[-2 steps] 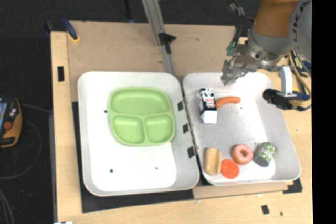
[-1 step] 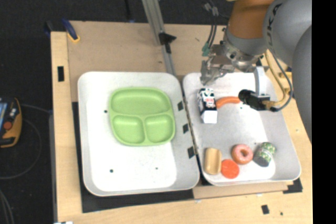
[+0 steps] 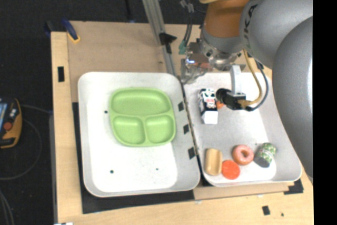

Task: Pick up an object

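White right bin (image 3: 279, 129) holds a small black-and-white carton (image 3: 208, 105) near its upper left corner; the claw (image 3: 194, 68) hovers just beside it at eleven o'clock, and whether it is clenched or released cannot be told.

Robotics lab; bench (image 3: 121, 45), white bins (image 3: 95, 166)

Overhead, slanted — both bins (image 3: 89, 129)
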Controlling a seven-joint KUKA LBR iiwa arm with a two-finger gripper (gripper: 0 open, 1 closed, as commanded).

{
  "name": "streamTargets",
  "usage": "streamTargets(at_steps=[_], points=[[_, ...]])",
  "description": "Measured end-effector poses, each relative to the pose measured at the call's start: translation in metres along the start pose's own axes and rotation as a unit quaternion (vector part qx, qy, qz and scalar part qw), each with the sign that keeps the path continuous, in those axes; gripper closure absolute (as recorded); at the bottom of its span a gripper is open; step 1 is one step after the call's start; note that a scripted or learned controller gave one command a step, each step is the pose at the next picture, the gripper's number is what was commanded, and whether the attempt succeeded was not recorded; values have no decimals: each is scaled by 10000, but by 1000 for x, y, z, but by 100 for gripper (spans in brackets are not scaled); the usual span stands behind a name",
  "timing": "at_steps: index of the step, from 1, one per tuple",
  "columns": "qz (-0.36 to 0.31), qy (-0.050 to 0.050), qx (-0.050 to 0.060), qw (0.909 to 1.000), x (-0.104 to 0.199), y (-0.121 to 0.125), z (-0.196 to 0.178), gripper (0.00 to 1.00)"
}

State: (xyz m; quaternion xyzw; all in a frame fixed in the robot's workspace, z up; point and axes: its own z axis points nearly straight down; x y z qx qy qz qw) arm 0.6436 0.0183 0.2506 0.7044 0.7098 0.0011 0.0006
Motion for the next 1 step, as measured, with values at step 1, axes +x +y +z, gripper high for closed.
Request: streamTargets(at_steps=[1], points=[[-1, 1, 1, 10000, 62, 9, -1, 100]])
